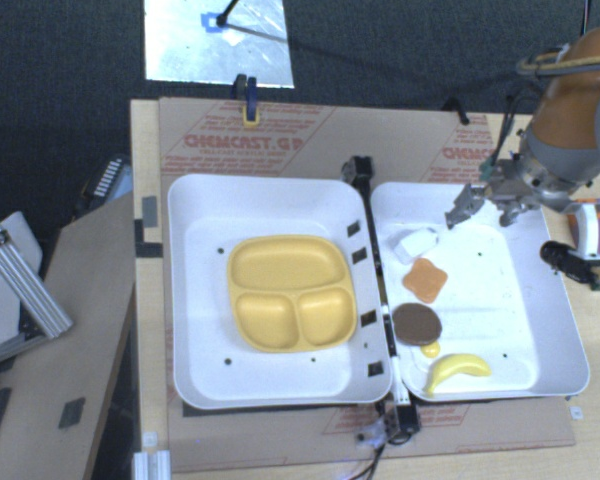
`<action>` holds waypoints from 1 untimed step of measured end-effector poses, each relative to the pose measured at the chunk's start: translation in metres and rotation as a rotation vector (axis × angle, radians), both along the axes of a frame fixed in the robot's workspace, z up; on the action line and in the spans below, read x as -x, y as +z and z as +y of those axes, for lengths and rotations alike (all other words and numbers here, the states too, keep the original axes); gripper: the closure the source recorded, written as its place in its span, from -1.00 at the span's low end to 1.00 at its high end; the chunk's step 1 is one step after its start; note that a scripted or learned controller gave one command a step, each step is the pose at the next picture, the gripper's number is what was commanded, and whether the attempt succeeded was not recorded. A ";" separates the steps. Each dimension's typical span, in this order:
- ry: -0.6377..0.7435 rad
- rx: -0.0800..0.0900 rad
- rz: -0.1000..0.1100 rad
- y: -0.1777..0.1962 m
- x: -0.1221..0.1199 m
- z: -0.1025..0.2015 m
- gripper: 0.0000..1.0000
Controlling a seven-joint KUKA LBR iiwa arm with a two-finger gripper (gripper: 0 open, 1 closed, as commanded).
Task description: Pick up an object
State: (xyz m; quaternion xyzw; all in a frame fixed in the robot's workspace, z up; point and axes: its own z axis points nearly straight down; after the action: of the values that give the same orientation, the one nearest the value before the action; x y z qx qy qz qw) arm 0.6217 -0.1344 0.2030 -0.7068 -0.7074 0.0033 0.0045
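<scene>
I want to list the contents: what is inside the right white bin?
Right bin: orange slice, brown disc, banana, small white piece. The disc partly covers something small and yellow.

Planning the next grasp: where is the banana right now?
The banana lies in the right bin, near its front edge, just right of the brown disc.

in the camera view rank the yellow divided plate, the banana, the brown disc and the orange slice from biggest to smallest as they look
1. yellow divided plate, by far the largest
2. banana
3. brown disc and orange slice: they look about alike, so I won't rank one over the other
</scene>
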 end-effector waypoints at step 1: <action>0.002 0.002 -0.012 0.008 -0.003 0.000 -1.00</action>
State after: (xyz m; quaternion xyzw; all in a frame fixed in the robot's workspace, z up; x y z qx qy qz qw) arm 0.6245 -0.1341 0.2108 -0.7060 -0.7082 -0.0004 -0.0005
